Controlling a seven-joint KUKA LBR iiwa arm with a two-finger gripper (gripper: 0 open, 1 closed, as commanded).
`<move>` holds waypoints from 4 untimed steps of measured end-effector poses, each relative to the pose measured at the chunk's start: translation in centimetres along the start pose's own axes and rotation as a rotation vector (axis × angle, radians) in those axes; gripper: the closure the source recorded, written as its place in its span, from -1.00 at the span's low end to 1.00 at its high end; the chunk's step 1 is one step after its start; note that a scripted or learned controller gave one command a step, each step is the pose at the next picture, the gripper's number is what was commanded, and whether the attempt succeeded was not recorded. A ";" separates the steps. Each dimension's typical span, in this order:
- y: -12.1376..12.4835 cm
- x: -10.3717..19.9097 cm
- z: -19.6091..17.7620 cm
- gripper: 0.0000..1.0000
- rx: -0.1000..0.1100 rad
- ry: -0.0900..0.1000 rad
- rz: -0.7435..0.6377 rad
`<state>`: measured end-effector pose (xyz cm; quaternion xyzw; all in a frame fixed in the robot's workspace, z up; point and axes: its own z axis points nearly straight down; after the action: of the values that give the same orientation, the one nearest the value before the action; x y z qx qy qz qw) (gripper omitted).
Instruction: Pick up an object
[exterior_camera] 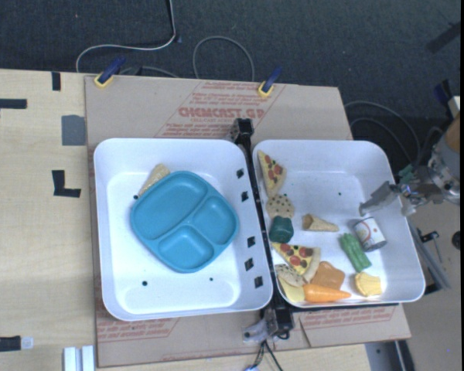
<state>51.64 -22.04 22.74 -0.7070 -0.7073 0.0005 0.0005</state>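
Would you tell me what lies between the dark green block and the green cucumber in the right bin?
In the camera view, a tan wedge-shaped piece lies between the dark green block and the green cucumber.

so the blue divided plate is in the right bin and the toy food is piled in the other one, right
Not quite. The camera view shows the blue divided plate in the left bin, not the right one. The toy food, such as the carrot and pizza slice, lies in the right bin.
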 end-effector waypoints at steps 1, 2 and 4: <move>0.1 -0.4 14.6 -1.00 -0.007 -0.005 0.001; -3.1 6.3 14.0 -1.00 -0.010 -0.006 -0.002; -3.2 6.8 14.0 -1.00 -0.009 -0.004 0.002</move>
<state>48.44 -15.29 8.72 -0.7077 -0.7065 -0.0014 -0.0042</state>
